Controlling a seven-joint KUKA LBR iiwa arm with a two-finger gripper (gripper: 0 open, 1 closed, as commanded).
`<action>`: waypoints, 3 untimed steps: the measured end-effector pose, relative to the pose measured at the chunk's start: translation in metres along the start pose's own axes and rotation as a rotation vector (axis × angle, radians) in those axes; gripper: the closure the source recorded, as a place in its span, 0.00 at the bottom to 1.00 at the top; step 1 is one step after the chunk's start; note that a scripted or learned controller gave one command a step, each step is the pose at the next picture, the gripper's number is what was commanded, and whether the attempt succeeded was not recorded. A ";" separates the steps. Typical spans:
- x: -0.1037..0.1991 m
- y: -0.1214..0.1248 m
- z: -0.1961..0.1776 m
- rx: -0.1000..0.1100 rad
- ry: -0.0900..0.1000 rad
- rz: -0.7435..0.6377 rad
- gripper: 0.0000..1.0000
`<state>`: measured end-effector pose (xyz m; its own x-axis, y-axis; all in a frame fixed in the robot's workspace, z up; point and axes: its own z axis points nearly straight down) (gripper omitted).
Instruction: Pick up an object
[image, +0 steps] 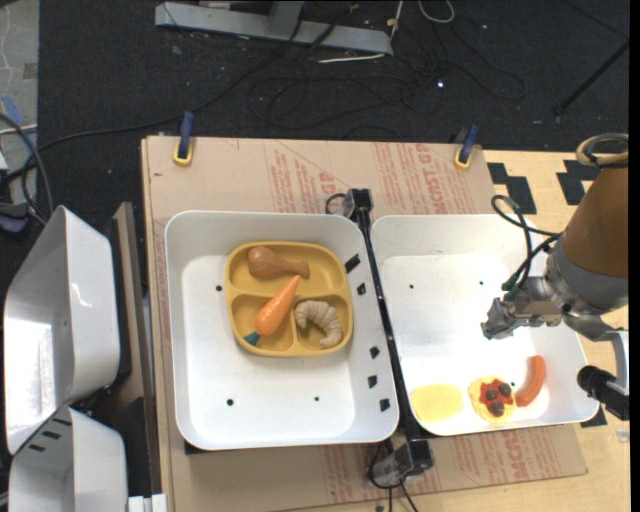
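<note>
Both white bins (200, 330) loaded; we note the gripper (497, 323) hovers above the sausage (531, 380), nothing visibly held, finger state indeterminable, pick remains undone.

Yellow tray (240, 322), orange carrot (277, 309), white bins (190, 330), orange-red sausage (531, 380)

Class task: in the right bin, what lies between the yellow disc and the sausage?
In the camera view, a small round pizza-like toy with red and dark toppings lies between the yellow disc and the sausage, along the right bin's near edge.
</note>
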<state>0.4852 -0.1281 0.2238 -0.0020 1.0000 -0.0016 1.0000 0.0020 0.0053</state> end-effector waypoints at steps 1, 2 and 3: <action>0.000 0.002 -0.047 0.000 0.000 -0.001 1.00; 0.061 0.007 -0.044 0.006 0.003 -0.006 1.00; 0.110 0.010 -0.023 0.008 0.003 -0.006 1.00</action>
<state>0.4945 -0.0178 0.2465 -0.0076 1.0000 0.0011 1.0000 0.0076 -0.0026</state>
